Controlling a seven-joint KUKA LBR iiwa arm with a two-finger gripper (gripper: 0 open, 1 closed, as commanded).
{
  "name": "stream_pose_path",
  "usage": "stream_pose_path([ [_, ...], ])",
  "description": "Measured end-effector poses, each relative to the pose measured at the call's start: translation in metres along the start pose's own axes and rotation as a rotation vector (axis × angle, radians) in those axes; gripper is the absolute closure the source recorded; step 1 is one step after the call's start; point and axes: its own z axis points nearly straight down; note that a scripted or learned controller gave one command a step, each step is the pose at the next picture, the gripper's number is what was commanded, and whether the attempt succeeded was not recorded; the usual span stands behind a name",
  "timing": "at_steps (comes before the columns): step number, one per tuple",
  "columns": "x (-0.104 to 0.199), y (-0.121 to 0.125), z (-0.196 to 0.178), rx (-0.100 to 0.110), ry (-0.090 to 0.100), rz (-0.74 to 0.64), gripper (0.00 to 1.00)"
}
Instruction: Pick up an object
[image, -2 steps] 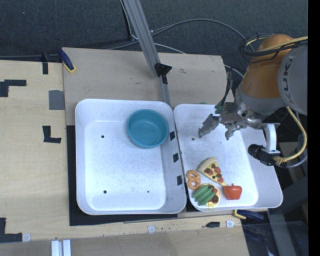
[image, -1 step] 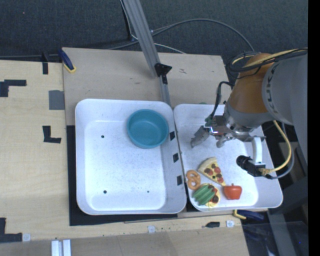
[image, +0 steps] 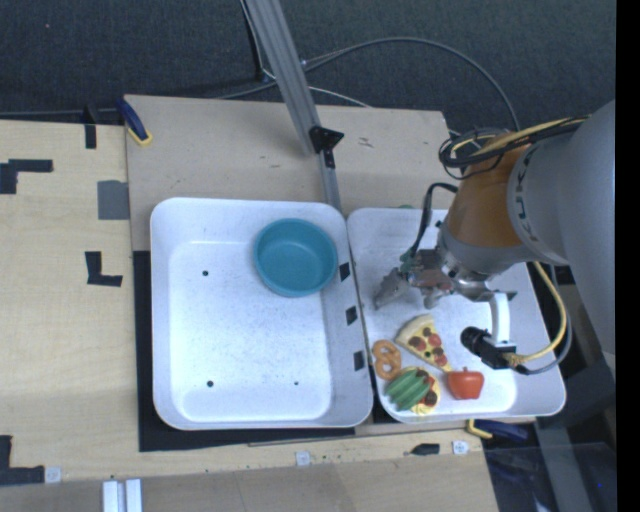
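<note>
My gripper (image: 411, 291) hangs over the upper middle of the right bin (image: 385, 240), open, with bare bin floor between its fingers. Just below it lies a toy pizza slice (image: 425, 342). A small brown pretzel (image: 386, 356) sits to the left of the slice, near the bin's left wall. A green and yellow toy food piece (image: 410, 388) lies at the bin's front, and a red tomato-like piece (image: 465, 383) is to its right. None of these touches the gripper.
A blue bowl (image: 295, 257) stands at the back right of the left bin (image: 200, 330). A black part with a yellow cable (image: 487, 348) hangs off the arm over the right bin's right side. A metal pole (image: 295, 80) slants in from the top.
</note>
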Motion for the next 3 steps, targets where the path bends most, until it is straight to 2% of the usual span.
stream_pose_path([
  [1,0.0,0.001,-0.012,-0.003,0.0,-0.001,1.0],
  [3,-0.009,-0.003,-0.101,-0.007,0.0,0.0,1.0],
])
